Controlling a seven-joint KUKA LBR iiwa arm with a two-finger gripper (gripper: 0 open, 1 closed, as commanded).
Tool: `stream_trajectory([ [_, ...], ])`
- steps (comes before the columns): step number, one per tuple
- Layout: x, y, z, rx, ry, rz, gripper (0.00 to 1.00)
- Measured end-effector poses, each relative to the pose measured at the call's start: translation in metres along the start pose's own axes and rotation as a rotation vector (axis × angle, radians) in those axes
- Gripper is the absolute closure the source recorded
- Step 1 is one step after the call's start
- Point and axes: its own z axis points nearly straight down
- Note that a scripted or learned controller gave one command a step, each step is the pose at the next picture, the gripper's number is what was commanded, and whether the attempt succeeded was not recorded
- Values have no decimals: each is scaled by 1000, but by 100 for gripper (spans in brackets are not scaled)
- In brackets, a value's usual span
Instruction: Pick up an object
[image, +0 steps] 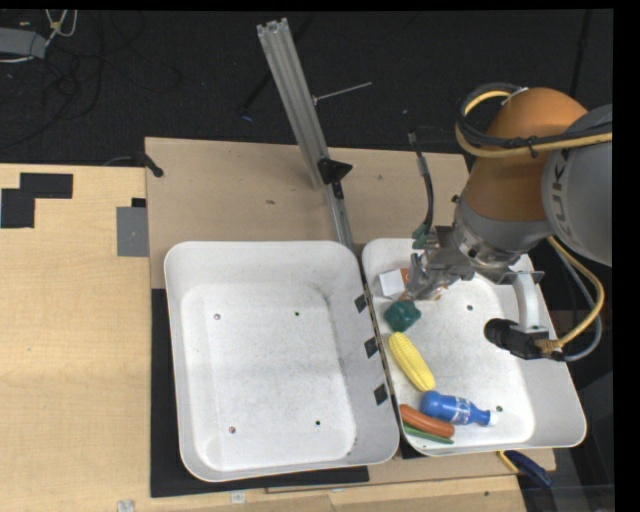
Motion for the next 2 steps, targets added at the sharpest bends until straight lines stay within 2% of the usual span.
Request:
stream_trajectory([
  [2,111,10,6,-2,0,-2,100],
])
